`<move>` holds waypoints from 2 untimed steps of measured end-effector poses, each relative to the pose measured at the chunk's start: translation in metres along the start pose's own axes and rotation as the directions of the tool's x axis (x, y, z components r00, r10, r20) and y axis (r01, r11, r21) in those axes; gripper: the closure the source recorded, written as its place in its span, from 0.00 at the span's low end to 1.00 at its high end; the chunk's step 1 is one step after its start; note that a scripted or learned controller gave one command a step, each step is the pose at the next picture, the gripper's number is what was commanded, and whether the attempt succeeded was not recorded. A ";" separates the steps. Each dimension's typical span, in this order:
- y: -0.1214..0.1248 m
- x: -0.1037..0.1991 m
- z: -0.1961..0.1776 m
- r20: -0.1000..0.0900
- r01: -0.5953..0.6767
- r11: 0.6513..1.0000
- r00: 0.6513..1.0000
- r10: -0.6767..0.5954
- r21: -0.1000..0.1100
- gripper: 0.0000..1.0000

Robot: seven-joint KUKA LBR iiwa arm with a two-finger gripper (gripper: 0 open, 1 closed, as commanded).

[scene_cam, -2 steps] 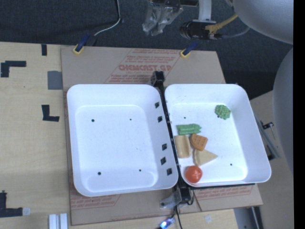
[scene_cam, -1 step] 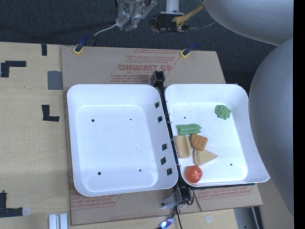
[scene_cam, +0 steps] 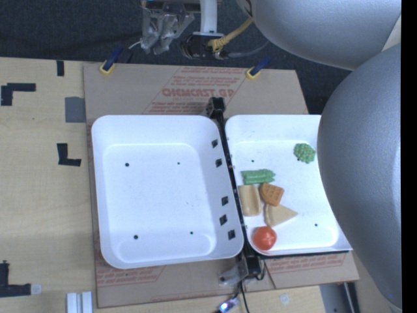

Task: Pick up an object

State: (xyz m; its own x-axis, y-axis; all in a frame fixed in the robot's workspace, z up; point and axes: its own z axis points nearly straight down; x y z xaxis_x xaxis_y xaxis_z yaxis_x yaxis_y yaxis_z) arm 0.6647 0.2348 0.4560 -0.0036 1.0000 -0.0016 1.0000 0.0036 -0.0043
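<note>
The right bin (scene_cam: 287,124) holds several small items. A green broccoli-like piece (scene_cam: 304,152) lies near its far right. A flat green piece (scene_cam: 258,175), a tan oblong piece (scene_cam: 249,200), an orange waffle-patterned square (scene_cam: 272,193) and a pale wedge (scene_cam: 281,215) cluster near the divider. A red tomato-like ball (scene_cam: 264,238) sits at the near edge. My gripper (scene_cam: 161,34) hangs high beyond the bins' far side, over the dark floor, well away from every item, with nothing seen in it.
The left bin (scene_cam: 99,175) stands beside the right one on a cardboard sheet (scene_cam: 195,93). The arm's big grey links (scene_cam: 365,142) cover the view's right side and the right bin's far edge. Yellow cable (scene_cam: 225,41) hangs near the wrist.
</note>
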 end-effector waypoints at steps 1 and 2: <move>0.003 -0.007 0.025 0.001 -0.003 1.000 1.000 0.003 0.000 1.00; 0.002 -0.002 0.171 0.005 -0.003 1.000 1.000 0.003 0.012 1.00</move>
State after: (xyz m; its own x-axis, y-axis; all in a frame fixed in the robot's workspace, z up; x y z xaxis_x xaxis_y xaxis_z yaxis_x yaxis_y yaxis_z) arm 0.6660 0.2324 0.2855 -0.0006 1.0000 -0.0068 0.9999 0.0004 -0.0161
